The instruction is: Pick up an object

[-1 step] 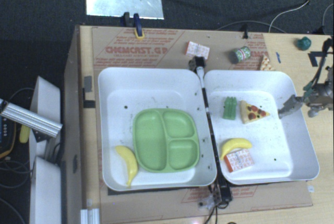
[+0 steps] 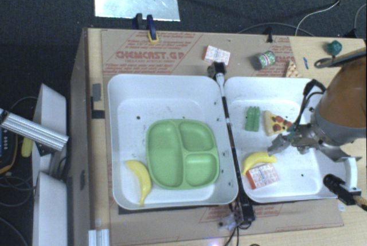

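Two bananas lie in the bins; whether the blurred jaws (image 2: 277, 145) are parted or closed cannot be told.

Behind the bins I see a small can (image 2: 265, 59) on the cardboard sheet (image 2: 166, 50), a white card (image 2: 217, 55) left of it.

Grey arm (image 2: 338, 124), orange band (image 2: 350, 87), black cable, metal claw (image 2: 279, 145).
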`<state>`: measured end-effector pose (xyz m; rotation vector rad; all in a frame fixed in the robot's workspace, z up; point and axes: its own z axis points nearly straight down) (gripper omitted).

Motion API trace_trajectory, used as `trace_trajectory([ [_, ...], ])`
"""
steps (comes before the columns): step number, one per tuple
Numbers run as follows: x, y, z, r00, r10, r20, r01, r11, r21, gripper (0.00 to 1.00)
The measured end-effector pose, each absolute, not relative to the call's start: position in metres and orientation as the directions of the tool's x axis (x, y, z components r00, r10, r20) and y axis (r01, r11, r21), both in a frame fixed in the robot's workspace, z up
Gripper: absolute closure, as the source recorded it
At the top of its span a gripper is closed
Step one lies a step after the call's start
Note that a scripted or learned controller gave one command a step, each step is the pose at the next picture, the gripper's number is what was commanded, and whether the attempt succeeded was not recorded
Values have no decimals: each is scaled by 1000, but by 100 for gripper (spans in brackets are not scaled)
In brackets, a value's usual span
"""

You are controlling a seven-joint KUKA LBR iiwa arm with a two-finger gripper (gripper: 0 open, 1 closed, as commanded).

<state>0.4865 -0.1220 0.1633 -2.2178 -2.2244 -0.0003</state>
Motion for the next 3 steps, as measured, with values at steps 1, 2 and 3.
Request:
trace_trajectory([
  [1, 535, -91, 84, -3, 1000, 0, 1000, 3, 2, 0],
  [2, 587, -109, 85, -4, 1000, -1, 1000, 4, 3, 0],
  [3, 647, -115, 85, -5, 1000, -1, 1000, 5, 3, 0],
])
